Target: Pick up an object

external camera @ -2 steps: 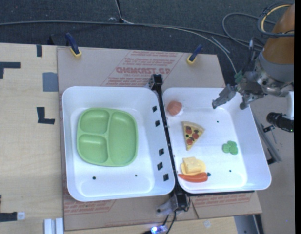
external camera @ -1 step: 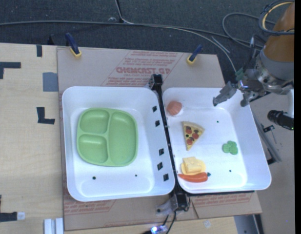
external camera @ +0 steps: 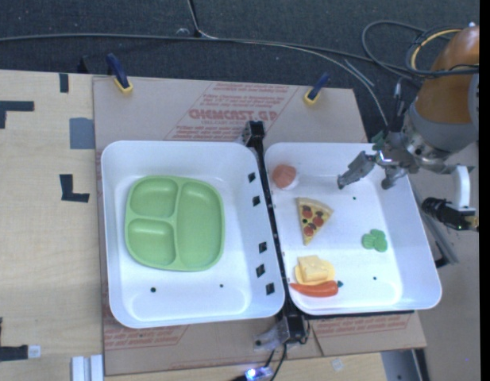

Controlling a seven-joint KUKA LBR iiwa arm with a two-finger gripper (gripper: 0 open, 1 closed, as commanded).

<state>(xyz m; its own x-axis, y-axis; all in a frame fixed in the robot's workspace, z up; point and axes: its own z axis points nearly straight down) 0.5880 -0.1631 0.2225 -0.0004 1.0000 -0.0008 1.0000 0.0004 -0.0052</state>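
From above, the claw (external camera: 370, 173) hung spread and empty over the right bin's (external camera: 403, 236) far side, the approach step. Nearest lay the pizza (external camera: 313, 216), near the bin's middle; next it would need lowering astride it.

pizza (external camera: 313, 217): flat wedge, mid right bin
ball (external camera: 284, 175): pink, near divider
cheese (external camera: 313, 269): yellow, touching chili (external camera: 314, 289)
broccoli (external camera: 375, 240): green, apart

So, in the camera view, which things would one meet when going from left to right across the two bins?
Green divided plate → round pink piece → pizza slice → green toy. The claw, open, hangs over the right bin. I leave out the yellow piece and the red pepper, which overlap the pizza's span.
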